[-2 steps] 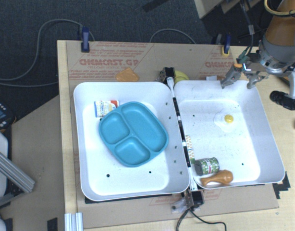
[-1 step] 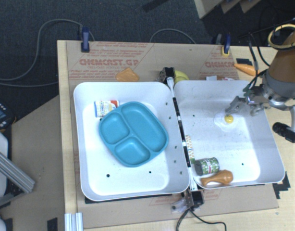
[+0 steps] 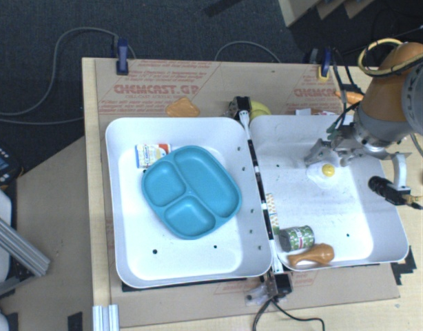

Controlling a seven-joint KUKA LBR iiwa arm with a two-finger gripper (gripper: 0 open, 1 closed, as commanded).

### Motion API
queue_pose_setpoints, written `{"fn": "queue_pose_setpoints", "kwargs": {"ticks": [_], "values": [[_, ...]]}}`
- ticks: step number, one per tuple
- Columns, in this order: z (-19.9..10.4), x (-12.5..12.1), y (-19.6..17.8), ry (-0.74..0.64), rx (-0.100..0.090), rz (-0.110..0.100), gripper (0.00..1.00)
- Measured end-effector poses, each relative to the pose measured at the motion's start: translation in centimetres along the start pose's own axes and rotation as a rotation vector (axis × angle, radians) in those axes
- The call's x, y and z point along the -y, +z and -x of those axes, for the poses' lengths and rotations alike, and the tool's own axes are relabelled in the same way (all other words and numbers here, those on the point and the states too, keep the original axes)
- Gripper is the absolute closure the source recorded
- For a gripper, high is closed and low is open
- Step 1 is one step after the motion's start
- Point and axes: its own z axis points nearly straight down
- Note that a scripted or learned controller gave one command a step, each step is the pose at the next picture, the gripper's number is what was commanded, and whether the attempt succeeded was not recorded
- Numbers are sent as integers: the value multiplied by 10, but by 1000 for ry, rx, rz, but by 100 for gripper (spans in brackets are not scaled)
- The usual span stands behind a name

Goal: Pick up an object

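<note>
I have the jaws (image 3: 328, 158) spread wide, straddling the yellow ball (image 3: 328, 171) just beneath them in the right bin (image 3: 377, 254). It looks light, smooth, prone to rolling; I'd pinch it across its middle.

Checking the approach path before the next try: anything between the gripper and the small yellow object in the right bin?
Nothing visible. The gripper sits directly over the small yellow object in the right bin, with bare bin floor around it. The green can and the brown object lie apart, near the bin's front corner.
</note>
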Motion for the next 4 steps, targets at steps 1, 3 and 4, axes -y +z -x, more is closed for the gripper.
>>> {"fn": "queue_pose_setpoints", "kwargs": {"ticks": [1,3,4], "values": [[20,24,-40,3,0,2,0],[29,8,-9,0,2,6,100],[-18,9,-81,-3,2,10,100]]}}
